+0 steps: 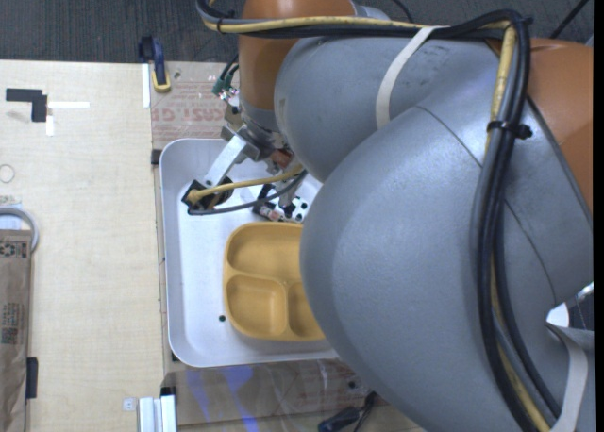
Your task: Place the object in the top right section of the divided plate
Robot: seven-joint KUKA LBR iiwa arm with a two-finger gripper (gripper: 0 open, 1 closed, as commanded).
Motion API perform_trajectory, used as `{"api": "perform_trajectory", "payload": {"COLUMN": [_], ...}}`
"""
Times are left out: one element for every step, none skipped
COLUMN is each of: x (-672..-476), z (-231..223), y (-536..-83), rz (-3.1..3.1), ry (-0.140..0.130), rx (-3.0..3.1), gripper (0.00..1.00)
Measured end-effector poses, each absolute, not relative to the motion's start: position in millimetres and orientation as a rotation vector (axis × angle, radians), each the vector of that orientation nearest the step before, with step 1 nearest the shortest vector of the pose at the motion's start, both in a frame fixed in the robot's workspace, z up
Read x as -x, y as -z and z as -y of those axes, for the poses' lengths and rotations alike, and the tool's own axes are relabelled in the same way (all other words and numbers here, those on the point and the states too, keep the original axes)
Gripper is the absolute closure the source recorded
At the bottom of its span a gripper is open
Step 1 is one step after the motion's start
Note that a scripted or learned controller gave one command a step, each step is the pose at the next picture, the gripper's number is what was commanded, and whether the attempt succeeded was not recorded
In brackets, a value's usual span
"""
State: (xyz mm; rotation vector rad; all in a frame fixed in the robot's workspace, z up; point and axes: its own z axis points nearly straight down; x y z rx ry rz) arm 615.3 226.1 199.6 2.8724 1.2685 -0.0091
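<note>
Reaching into the upper end of the white bin (175, 260), the hand (280, 200) sits just past the top edge of the divided plate (257, 274).

In the camera view the hand is tucked under the bulky grey arm (425, 232). How far it is open cannot be told, nor whether it carries anything. The divided plate is mustard yellow, smooth and plastic-looking, with rounded corners. Raised ridges split it into a wide section along its upper side and a smaller one at lower left. Its right part is covered by the arm. It lies near the middle of the bin, directly below the hand in the frame and close to it; contact cannot be judged. The bin is shallow, smooth and round-cornered, resting on a pale wood-grain tabletop (85, 232) that fills the left of the frame.
</note>
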Motion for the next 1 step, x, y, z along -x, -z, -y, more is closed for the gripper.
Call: {"api": "perform_trajectory", "payload": {"x": [-632.2], "z": [-176.4], "y": [-194.1], "rz": [-1.710], "ry": [0.011], "rx": [-2.635], "gripper": [0.00]}}
